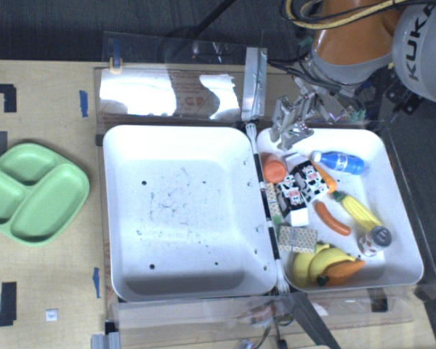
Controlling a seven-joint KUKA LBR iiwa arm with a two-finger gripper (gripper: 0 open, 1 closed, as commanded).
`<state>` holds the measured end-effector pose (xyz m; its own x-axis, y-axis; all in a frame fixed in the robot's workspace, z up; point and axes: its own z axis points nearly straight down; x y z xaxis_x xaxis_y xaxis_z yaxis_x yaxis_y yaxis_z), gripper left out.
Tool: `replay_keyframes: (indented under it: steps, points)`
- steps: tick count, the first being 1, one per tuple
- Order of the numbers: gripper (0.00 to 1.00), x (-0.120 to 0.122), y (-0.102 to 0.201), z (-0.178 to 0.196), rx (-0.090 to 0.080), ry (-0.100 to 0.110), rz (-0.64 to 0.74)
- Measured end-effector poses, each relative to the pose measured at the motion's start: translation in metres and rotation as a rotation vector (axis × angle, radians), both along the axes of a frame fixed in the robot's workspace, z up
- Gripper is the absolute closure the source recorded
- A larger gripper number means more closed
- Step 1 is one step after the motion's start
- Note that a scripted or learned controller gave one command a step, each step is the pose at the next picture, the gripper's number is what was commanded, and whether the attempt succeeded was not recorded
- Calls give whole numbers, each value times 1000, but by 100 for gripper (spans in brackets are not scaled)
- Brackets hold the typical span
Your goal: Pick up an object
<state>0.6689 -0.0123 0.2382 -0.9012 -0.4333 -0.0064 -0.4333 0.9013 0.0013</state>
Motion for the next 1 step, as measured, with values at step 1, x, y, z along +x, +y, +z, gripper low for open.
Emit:
replay_keyframes:
  steps: [1]
  points:
    - [100, 3, 1, 10, 4, -6, -2]
